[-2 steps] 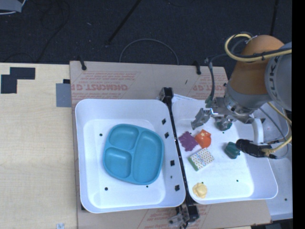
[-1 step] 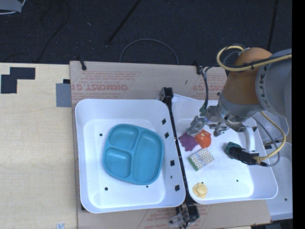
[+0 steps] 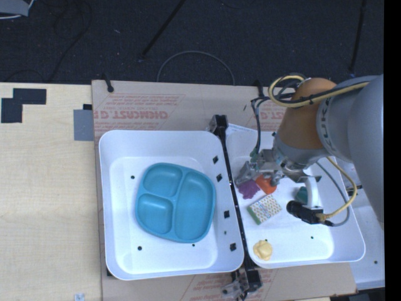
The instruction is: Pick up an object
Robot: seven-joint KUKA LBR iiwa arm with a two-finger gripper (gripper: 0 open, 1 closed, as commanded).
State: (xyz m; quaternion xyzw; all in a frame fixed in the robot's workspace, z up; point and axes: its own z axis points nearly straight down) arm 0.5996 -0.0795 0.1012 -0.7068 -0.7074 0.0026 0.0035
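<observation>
The arm reaches into the right bin (image 3: pixel 341 246) from the right, and my gripper (image 3: pixel 259 173) hangs low over its left part. Right beneath and beside it lie a purple piece (image 3: pixel 248 189) and an orange piece (image 3: pixel 267 184). A flat card with a dotted pattern (image 3: pixel 264 209) lies just in front of them. A small yellow object (image 3: pixel 263 250) rests near the bin's front wall. A teal object (image 3: pixel 302 194) shows partly behind the wrist hardware. Nothing is seen lifted off the bin floor.
The left bin (image 3: pixel 119 149) holds a blue divided plate (image 3: pixel 175 201). A black divider (image 3: pixel 229 193) runs between the two bins. Cardboard (image 3: pixel 156 105) lies under both bins, with pale wooden bench to the left.
</observation>
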